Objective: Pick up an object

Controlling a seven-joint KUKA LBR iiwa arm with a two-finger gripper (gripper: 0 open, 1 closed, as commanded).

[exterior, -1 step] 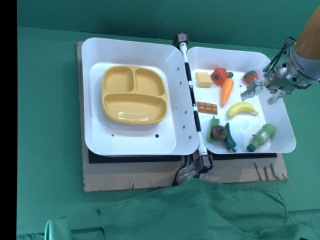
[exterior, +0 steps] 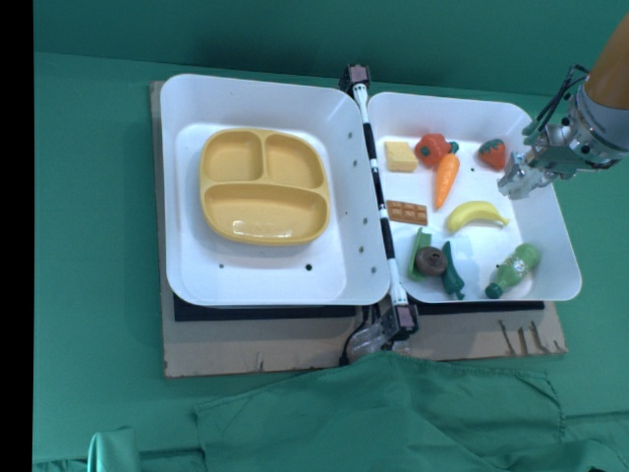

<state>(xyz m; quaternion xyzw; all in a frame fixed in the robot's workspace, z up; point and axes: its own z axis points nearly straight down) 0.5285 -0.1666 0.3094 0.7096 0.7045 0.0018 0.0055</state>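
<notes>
Pincer point(exterior: 515, 183) hangs just right of the strawberry point(exterior: 492, 153), above the banana point(exterior: 477, 215); grip state indeterminable.

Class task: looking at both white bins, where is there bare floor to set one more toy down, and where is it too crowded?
Free: the left bin, its white margin all round the yellow divided plate, widest along the near edge; also the right bin between the banana and the green bottle. Crowded: the right bin's middle, around the carrot, tomato and waffle.
</notes>
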